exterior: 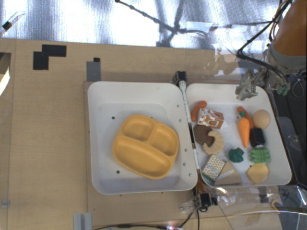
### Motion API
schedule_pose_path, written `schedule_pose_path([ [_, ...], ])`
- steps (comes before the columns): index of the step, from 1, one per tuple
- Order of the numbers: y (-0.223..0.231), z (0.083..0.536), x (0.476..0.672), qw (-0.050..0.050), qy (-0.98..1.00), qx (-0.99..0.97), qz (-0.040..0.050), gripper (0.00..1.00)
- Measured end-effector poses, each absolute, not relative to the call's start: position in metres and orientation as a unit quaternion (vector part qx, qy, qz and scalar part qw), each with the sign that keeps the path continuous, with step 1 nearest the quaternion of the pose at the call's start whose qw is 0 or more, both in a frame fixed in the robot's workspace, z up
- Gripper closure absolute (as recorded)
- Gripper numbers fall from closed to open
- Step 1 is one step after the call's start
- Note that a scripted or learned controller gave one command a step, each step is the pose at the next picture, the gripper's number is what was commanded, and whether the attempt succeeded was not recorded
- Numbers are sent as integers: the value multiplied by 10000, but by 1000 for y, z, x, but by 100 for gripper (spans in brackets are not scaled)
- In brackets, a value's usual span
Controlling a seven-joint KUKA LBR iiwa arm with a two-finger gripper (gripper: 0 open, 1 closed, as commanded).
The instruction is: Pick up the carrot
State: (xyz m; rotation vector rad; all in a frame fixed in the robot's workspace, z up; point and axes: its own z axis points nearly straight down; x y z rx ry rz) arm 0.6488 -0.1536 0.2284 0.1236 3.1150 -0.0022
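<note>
honestly can't read a single word or number anywhere here. The small carton (210, 118) in the right bin (278, 176) has a printed red and white face, and the little box (214, 166) near that bin's front edge has a patterned one, but both are way too small and blurry to make out any letters. The black blocks (48, 55) on the bench (43, 143) are plain shapes, not writing
</note>
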Motion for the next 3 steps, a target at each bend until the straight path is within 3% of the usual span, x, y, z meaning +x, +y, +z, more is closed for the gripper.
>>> schedule_pose_path([
  [1, -155, 224, 646, 74, 9991, 406, -2, 0],
  [2, -178, 93, 624, 83, 9999, -107, -12, 0],
  [3, -183, 90, 575, 80, 9956, -938, -19, 0],
])
